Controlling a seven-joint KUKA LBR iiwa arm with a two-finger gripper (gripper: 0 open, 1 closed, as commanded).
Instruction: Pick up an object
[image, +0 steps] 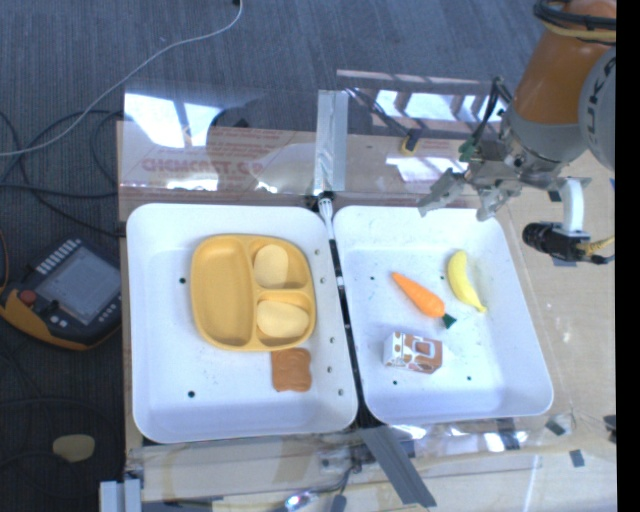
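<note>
The grey two-finger gripper (466, 198) hovers with jaws spread wide and empty above the right shallow white bin (520, 345). Below lies a yellow plastic banana (463, 281).

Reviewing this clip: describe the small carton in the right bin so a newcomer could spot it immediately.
Start at the right white bin, the one nearer the arm. Three things lie in it: a banana, a carrot, and nearer the front edge the small carton. It is the only boxy thing there, white with brown-orange print, while its neighbours are long, rounded and single-coloured.
</note>
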